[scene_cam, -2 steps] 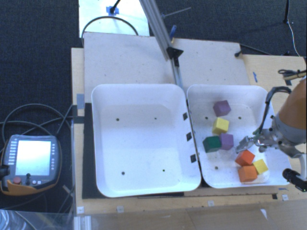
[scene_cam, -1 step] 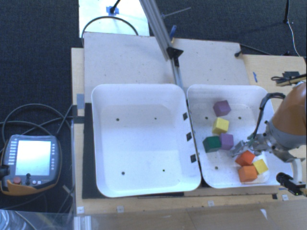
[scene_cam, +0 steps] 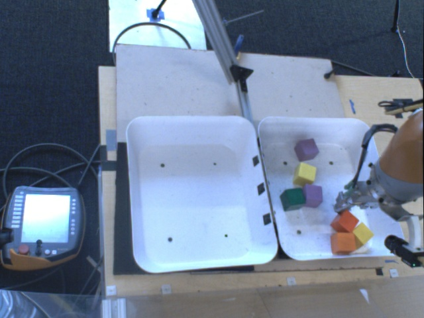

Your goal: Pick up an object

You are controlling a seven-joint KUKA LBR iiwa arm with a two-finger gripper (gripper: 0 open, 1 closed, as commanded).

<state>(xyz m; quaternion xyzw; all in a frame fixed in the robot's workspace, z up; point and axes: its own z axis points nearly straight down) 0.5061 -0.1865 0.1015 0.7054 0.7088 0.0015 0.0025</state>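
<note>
The right bin [scene_cam: 278, 138] holds several small blocks. A purple cube [scene_cam: 306, 149] lies toward the back, a yellow cube [scene_cam: 305, 174] below it, then a green cube [scene_cam: 292, 199] touching another purple cube [scene_cam: 313, 195]. At the front right sit two orange blocks [scene_cam: 344, 222] [scene_cam: 342, 243] and a small yellow block [scene_cam: 362, 234]. My gripper [scene_cam: 349, 203] reaches in from the right and hovers just above the upper orange block, right of the purple and green pair. Nothing shows between its fingers.
The left bin [scene_cam: 192, 191] stands beside the right one. A metal pole [scene_cam: 218, 28] slants across the back of the bench. A teach pendant [scene_cam: 41, 227] with cables lies on the floor at left. Scissors [scene_cam: 397, 103] lie at the bench's right edge.
</note>
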